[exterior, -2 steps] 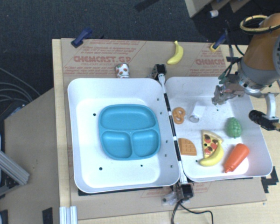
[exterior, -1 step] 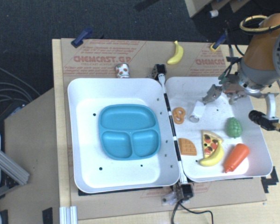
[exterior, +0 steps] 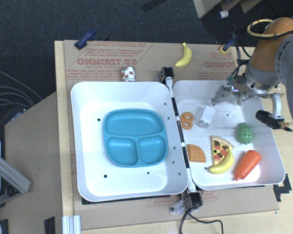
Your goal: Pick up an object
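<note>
White plastic forms both shallow bins, and the right-hand bin (exterior: pixel 268 177) serves as the landmark for everything else. Over its upper part hangs the grey two-finger gripper (exterior: pixel 230 95), its metal fingers spread apart with nothing between them. Just below and left of the gripper, on the bin floor, lies a small clear plastic cup (exterior: pixel 205 116) on its side. Left of the cup, against the bin's left wall, sits a brown twisted pretzel (exterior: pixel 187 120). A green broccoli-like toy (exterior: pixel 243 133) rests near the bin's right side. Along the bin's lower part lie a tan square waffle (exterior: pixel 196 153), a toy pizza slice (exterior: pixel 219 148), a yellow banana (exterior: pixel 222 164) touching the slice's lower edge, and an orange carrot (exterior: pixel 246 164). Left of this bin, the other white bin (exterior: pixel 88 99) holds a blue three-compartment plastic plate (exterior: pixel 135 136). Above the right-hand bin, on the brown board, lies a second yellow banana (exterior: pixel 183 56).
</note>
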Robot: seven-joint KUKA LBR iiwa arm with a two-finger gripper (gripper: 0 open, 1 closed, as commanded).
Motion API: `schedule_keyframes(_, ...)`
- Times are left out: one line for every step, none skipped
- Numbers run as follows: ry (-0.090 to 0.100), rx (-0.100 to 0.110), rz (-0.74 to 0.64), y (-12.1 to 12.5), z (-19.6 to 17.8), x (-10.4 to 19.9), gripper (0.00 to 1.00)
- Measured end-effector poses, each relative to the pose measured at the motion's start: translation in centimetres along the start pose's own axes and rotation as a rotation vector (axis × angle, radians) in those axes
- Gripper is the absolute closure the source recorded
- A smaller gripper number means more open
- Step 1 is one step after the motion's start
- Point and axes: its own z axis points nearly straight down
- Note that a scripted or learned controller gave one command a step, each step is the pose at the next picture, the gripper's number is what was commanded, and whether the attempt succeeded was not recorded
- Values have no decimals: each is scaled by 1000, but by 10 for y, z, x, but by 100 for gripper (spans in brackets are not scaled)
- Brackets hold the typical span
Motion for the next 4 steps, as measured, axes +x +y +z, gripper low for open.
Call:
schedule_keyframes(-3, -4, -2, 1, -12, 0, 100)
schedule_keyframes(-2, -3, -2, 1, -11, 1, 0)
schedule_keyframes(-5, -6, -3, 2, -22, 1, 100)
schedule_keyframes(-4, -6, -3, 2, -22, 1, 0)
